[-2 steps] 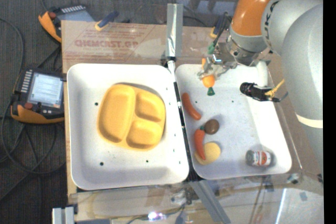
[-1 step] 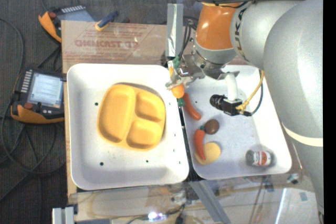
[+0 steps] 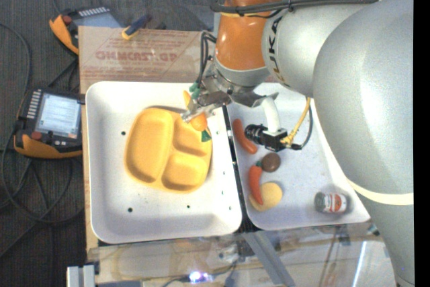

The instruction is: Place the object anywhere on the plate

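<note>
Gripper [image 3: 195,111] closed on an orange carrot [image 3: 199,121], at the yellow plate's [image 3: 168,148] one o'clock edge, left bin [image 3: 107,212].

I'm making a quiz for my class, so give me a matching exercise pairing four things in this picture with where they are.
Things:
1. yellow divided plastic plate
2. small red-labelled tin can
3. handheld grey control pendant with a lit screen
4. flat brown cardboard box with red lettering

Places:
A. right bin, near corner
B. floor, left of the bins
C. left bin
D. behind the left bin

Pairs: 1-C, 2-A, 3-B, 4-D
</note>
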`<control>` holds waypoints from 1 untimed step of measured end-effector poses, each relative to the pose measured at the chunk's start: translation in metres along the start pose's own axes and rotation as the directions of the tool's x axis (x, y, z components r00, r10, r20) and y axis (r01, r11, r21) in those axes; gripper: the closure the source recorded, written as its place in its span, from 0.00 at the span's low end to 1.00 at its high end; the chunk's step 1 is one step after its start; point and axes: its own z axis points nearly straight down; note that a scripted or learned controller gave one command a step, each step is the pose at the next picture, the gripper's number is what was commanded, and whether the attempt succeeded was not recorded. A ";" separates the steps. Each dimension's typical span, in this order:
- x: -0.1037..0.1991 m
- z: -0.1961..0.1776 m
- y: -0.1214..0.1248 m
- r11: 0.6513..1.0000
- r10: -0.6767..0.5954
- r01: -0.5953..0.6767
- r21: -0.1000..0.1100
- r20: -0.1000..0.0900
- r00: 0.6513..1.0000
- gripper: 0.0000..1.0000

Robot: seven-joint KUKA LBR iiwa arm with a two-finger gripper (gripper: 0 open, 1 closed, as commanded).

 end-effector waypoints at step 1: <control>0.000 0.000 0.000 1.000 0.000 0.000 0.000 -0.001 1.000 0.00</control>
